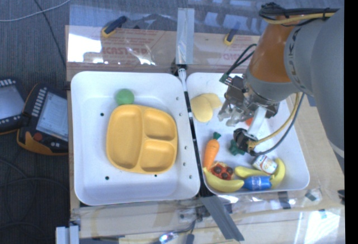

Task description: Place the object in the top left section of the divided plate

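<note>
The yellow divided plate lies in the left bin, with one long section on its left and two smaller ones on its right; nothing lies in them. A green ball rests on the bin floor just beyond the plate's far edge. My gripper hangs over the right bin, right of a pale yellow lemon-like piece and above a carrot. It looks open, with nothing between its fingers.
The right bin's near end holds a banana, a red fruit piece, a blue can, a small bottle and a small green piece. A teach pendant lies left of the bench.
</note>
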Tool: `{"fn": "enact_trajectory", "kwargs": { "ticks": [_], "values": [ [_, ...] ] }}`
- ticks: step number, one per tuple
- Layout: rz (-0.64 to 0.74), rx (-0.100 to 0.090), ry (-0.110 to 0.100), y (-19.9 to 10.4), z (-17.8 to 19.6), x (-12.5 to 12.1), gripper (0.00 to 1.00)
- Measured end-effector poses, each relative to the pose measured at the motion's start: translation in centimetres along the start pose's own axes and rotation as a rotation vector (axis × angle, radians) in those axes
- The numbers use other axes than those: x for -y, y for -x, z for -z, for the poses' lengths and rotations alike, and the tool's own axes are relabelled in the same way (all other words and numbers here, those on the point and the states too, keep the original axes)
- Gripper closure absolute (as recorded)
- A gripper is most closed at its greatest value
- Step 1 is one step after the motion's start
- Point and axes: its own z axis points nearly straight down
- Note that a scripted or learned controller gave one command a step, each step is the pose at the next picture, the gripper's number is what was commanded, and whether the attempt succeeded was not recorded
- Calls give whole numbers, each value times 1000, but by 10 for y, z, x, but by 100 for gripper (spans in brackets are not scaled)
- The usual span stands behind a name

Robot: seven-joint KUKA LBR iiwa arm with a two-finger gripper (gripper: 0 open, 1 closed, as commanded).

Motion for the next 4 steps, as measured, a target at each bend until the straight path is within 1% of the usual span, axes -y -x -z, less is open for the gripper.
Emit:
{"fn": "enact_trajectory", "kwargs": {
  "ticks": [1,2,3,4],
  "values": [
    [208,-2,0,17,-25,46,100],
    [210,-1,2,-32,10,39,100],
    [96,1,1,61,-18,43,100],
    [114,1,5,22,71,20,100]
  ]
}}
